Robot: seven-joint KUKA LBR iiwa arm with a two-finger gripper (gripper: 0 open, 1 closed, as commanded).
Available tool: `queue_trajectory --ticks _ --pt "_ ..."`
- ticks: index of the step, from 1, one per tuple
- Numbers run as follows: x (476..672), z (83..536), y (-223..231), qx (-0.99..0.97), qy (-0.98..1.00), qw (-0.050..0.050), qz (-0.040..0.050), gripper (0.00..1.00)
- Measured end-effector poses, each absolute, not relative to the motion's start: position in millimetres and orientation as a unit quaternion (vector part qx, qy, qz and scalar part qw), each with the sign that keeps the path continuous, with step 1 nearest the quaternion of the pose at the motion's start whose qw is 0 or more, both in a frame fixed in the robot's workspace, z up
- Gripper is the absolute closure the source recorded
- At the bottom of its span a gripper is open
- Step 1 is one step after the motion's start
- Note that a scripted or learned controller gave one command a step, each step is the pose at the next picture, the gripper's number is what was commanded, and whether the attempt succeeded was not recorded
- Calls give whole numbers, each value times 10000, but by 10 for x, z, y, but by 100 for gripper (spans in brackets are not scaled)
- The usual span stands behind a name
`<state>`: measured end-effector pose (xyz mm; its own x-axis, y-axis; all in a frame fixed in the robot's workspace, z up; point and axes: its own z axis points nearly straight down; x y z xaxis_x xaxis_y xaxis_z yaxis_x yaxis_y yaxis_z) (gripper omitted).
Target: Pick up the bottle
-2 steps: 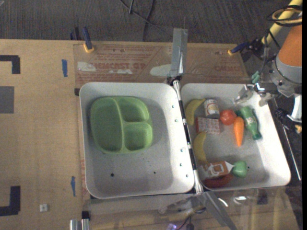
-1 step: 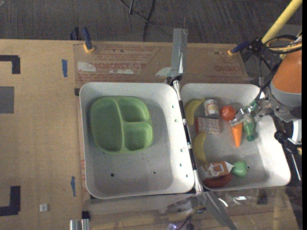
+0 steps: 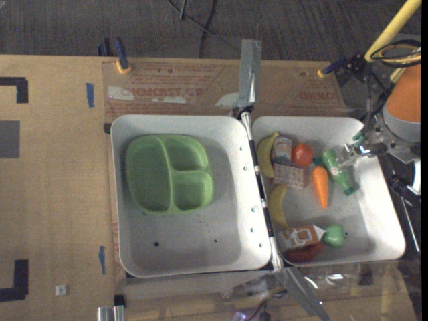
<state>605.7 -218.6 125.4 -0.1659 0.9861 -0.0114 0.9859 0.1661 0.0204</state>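
Observation:
The green bottle point(image 3: 339, 172) lies on its side in the right bin point(image 3: 381, 226), near that bin's upper right, slanting from upper left to lower right. My gripper point(image 3: 353, 152) hangs at the bottle's upper right end, right over or against it. The grey wrist and orange band point(image 3: 406, 102) rise behind it at the right edge. Part of the bottle's top is hidden by the gripper. I cannot see the bottle lifted off the bin floor.
The right bin also holds an orange carrot point(image 3: 321, 186) just left of the bottle, a red tomato point(image 3: 302, 154), a small jar point(image 3: 282, 149), two bananas point(image 3: 267, 154), a patterned box point(image 3: 289, 176), a carton point(image 3: 301, 235) and a green fruit point(image 3: 334, 235). A green divided plate point(image 3: 170, 173) lies in the left bin point(image 3: 200, 246).

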Motion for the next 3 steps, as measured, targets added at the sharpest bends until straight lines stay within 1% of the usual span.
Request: queue_trajectory --ticks 1,2,3 --pt "6047 1235 -2182 6457 7636 89 33 0" --pt "5800 899 -2153 6516 7585 11 63 0" --pt "5807 1005 -2185 6519 7582 62 44 100"
